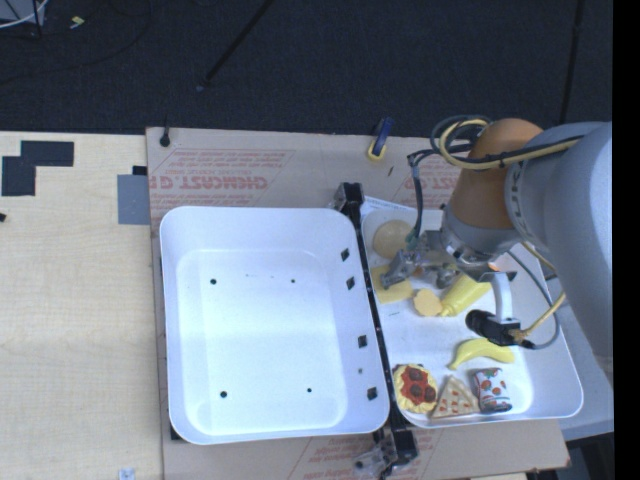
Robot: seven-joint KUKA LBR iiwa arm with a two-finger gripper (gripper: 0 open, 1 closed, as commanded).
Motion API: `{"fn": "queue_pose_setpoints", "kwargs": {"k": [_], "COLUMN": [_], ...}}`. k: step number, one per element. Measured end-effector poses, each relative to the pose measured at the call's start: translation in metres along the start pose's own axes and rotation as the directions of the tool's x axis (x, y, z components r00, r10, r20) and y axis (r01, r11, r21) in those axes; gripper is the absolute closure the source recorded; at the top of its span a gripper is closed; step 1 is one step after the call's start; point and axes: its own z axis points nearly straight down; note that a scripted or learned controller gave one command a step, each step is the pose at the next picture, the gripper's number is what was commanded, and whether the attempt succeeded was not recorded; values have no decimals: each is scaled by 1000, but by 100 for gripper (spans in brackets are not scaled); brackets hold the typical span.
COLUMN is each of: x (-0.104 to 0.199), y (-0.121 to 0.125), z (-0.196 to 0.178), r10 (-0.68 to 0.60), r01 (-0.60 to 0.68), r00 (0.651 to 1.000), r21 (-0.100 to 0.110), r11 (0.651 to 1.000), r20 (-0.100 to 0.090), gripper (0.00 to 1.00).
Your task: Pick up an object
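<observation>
My gripper is down low in the right bin, among a cluster of yellow toy foods. A pale yellow round piece lies just behind it to the left. A yellow wedge and a small round yellow piece lie right in front of it. A yellow bottle-like piece sits to its right. The gripper's body hides what is directly under it. Nothing is visibly held.
The left bin is beside it, across a black divider. At the right bin's front lie a banana, a round pizza, a pizza slice and a small can. A black cable end hangs near the banana.
</observation>
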Motion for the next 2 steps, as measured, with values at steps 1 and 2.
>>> {"fn": "queue_pose_setpoints", "kwargs": {"k": [1, 2], "x": [-13, 19], "y": [26, 25], "z": [0, 0], "r10": [-4, -2], "r01": [4, 2], "r00": [1000, 1000], "r21": [-5, -2], "r11": [1000, 1000], "r20": [0, -1], "gripper": [0, 0]}}
